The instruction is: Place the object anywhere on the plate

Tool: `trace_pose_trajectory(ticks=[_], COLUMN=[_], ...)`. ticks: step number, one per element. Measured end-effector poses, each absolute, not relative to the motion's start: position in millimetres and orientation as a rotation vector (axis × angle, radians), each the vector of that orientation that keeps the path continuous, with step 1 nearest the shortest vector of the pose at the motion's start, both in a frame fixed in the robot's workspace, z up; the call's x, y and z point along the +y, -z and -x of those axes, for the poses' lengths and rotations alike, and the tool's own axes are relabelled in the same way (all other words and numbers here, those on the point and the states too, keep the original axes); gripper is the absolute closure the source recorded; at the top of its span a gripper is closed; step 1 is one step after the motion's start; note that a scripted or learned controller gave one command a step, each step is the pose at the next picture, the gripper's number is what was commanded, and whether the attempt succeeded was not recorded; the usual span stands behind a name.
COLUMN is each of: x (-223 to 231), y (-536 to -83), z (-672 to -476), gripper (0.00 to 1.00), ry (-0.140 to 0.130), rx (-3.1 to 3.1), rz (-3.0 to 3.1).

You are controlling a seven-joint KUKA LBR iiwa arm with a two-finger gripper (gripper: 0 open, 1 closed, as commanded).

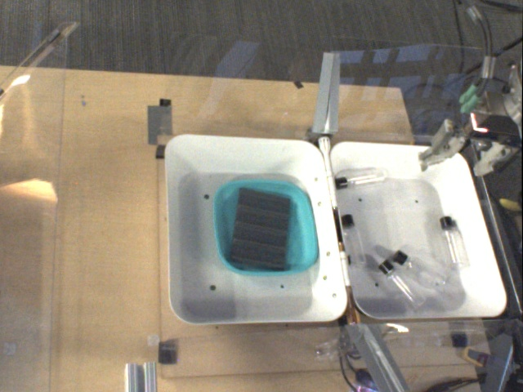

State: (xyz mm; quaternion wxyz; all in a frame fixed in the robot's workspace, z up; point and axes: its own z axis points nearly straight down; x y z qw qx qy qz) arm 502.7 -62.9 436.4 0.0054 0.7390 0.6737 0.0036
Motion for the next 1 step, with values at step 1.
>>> trace_pose_trajectory(ticks=[1], x=[-154.1], y=[-436.7], z=[-505.0], gripper=[0.00], ry=[-0.009], rx=[1.965], rz=[-2.437])
